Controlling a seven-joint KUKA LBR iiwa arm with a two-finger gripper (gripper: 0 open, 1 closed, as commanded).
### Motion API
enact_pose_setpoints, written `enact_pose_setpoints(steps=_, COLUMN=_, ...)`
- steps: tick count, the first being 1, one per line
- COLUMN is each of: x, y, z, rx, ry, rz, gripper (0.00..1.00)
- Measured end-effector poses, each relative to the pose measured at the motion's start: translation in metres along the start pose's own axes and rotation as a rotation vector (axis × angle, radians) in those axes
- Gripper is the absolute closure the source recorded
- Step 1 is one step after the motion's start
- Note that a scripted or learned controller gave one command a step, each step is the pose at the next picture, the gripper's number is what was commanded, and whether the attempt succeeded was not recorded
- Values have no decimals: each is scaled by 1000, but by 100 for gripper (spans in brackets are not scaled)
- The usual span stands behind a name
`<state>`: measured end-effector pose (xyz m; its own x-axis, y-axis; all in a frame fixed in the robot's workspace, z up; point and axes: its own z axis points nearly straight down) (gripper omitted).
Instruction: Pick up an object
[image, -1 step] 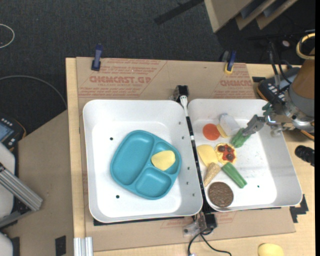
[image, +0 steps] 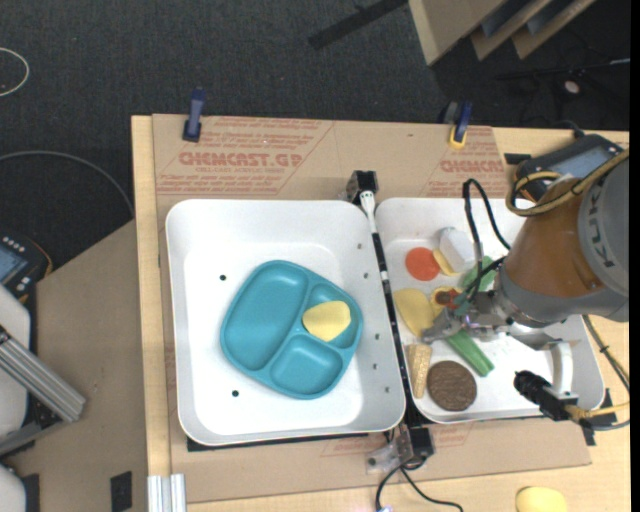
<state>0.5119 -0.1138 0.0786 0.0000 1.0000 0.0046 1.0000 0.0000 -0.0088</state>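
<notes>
Toy food crowds the right bin (image: 590, 375): a green stick (image: 470, 352), a red-orange disc (image: 422, 264), a pale yellow piece (image: 413, 306), a brown round cookie (image: 452, 384) and a speckled wedge (image: 421, 367). My gripper (image: 462, 318) hangs low over the middle of that pile, just above the green stick. Whether it has closed on anything I cannot tell (the wrist hides its tip). I judge this the reach-and-grasp step, nothing lifted yet. Next comes a firm close on one piece, then a straight lift clear of its neighbours. In the left bin (image: 190, 330) a blue divided plate (image: 290, 328) carries a yellow lump (image: 327, 319).
</notes>
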Motion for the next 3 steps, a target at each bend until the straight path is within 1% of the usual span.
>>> enact_pose_setpoints(steps=1, x=-3, y=3, z=-17, rx=-12, ry=-5, rz=1, gripper=100)
enact_pose_setpoints(steps=2, x=39, y=-33, z=-163, rx=-21, ry=-4, rz=-5, gripper=100)
enact_pose_setpoints(steps=3, x=96, y=-33, z=-261, rx=-22, ry=-2, rz=-8, gripper=100)
